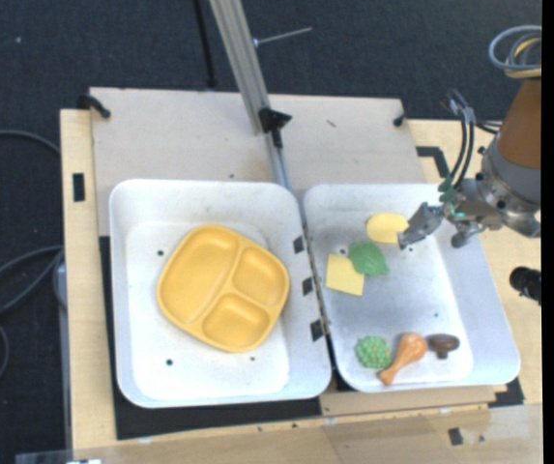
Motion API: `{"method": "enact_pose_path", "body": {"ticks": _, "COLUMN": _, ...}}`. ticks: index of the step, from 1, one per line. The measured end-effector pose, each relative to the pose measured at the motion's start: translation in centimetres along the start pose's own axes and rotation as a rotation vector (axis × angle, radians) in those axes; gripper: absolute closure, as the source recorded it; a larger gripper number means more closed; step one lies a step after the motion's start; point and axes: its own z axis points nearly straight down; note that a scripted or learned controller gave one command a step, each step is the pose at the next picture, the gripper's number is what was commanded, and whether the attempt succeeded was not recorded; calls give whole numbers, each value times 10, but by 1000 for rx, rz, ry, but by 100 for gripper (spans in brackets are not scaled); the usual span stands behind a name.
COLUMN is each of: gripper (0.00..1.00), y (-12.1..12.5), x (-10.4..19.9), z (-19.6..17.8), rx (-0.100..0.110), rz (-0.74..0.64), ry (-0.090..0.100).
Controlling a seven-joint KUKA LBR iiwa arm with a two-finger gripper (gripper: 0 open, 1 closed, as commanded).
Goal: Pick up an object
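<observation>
Two white bins side by side; landmark is the right bin point(470, 298), where all the loose toy food sits. The left bin point(127, 356) holds just a yellow divided plate point(222, 286), lying flat at its middle, probably there as a drop target, not something to grab.

In the right bin's upper part: a yellow lemon-like piece point(386, 227), a green leafy piece point(367, 259) touching or nearly touching it just below, and a yellow cheese wedge point(344, 275) toward the bin's left wall. Along the bin's lower edge: a green broccoli piece point(373, 351), a drumstick point(404, 354) beside it, and a small brown mushroom point(442, 343) at the drumstick's thick end.

The gripper point(433, 222) comes in over the bin's upper right rim, tilted, one finger point(418, 226) pointing at the lemon and ending just beside it. Nothing is visibly between the fingers. Whether the jaws are apart or together I cannot tell; the second finger blurs into the wrist hardware.

Judgement: the approach angle suggests the lemon is the likely target, being the piece nearest the rim where the arm enters. Pick not made yet. Risk: the leafy piece crowds the lemon, so a close could nudge both.
</observation>
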Motion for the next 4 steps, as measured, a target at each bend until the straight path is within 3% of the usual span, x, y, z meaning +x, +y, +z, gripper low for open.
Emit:
{"method": "enact_pose_path", "body": {"ticks": 1, "gripper": 0, "y": 0, "x": 0, "z": 0, "rx": 0, "rz": 1, "ry": 0}}
{"method": "enact_pose_path", "body": {"ticks": 4, "gripper": 0, "y": -4, "x": -20, "z": 136, "rx": 6, "rz": 4, "ry": -1}}
